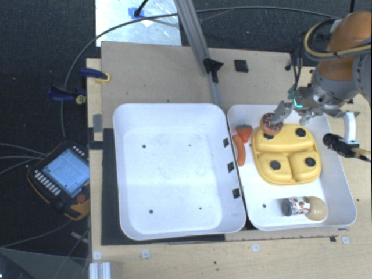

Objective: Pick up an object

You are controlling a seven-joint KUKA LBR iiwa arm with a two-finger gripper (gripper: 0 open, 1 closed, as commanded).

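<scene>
Fingers [289,113] spread wide above right bin [340,182], beside brown round object [269,122] (on yellow toy [286,156])

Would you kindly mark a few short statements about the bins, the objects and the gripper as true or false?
1. The yellow block lies in the right bin. True.
2. The carrot lies in the left bin. False: it lies in the right bin, beside the yellow block.
3. The gripper is above the right bin's far end. True.
4. The small bottle stands upright on the yellow block. False: it lies on its side on the bin floor, nearer the camera than the block.
5. A small round brown object sits at the block's far corner. True.
</scene>
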